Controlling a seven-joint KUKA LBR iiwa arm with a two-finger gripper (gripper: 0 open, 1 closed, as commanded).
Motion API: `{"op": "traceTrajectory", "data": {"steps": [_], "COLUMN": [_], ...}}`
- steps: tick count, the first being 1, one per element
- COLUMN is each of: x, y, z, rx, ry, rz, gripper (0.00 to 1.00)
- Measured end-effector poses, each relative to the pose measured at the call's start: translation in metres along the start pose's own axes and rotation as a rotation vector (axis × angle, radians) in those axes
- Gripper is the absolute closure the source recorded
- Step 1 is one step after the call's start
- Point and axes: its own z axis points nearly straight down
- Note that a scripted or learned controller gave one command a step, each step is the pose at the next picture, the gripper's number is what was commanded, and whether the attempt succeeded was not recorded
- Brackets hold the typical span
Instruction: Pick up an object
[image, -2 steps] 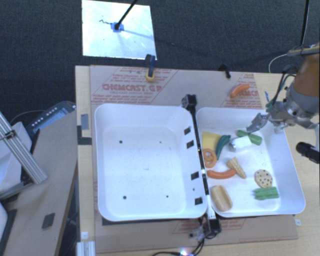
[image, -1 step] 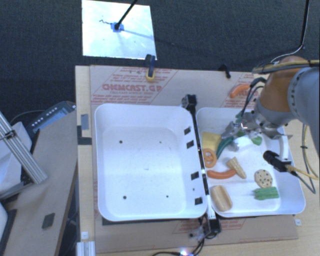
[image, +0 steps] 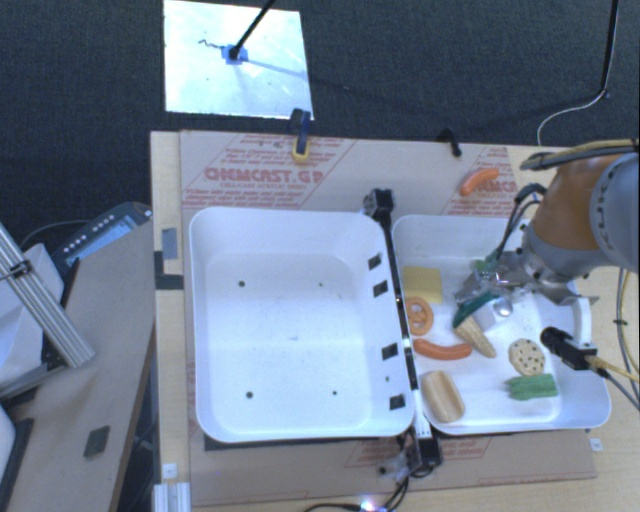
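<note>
Two shallow white bins are seen side by side on the worktop (image: 330, 165): the left bin (image: 290, 320) and the right bin (image: 580, 405). The arm (image: 590, 215), grey with an orange band, is seen reaching in from the 3 o'clock side, and its gripper (image: 487, 290) is lowered over the middle of the right bin. Whether the fingers are spread or pressed together cannot be told, since they are blurred against the things beneath them. The candidate objects are gathered in the right bin. A yellow block (image: 422, 283) is placed at 10 o'clock of the gripper, and an orange ring-shaped piece (image: 419, 317) lies just below it at the block's 6 o'clock. A dark green piece (image: 470, 307) and a tan wedge (image: 480, 338) are found directly under the gripper, at its 6 to 7 o'clock, touching or nearly touching each other. An orange sausage (image: 442, 349) lies at 8 o'clock of the wedge, and a bread roll (image: 443, 394) rests near the bin's lower left corner. A speckled cookie (image: 525, 356) and a light green block (image: 531, 387) are set at 4 to 5 o'clock of the gripper. Outside the bins, a second orange sausage (image: 480, 181) lies on the worktop at 12 o'clock of the gripper.
</note>
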Motion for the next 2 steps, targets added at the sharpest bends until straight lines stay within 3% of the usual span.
{"op": "traceTrajectory", "data": {"steps": [1,2], "x": [0.001,0.016], "y": [0.002,0.041], "z": [-0.011,0.0], "rx": [-0.003,-0.004], "ry": [0.0,0.001], "rz": [-0.003,-0.006], "gripper": [1.0,1.0]}}
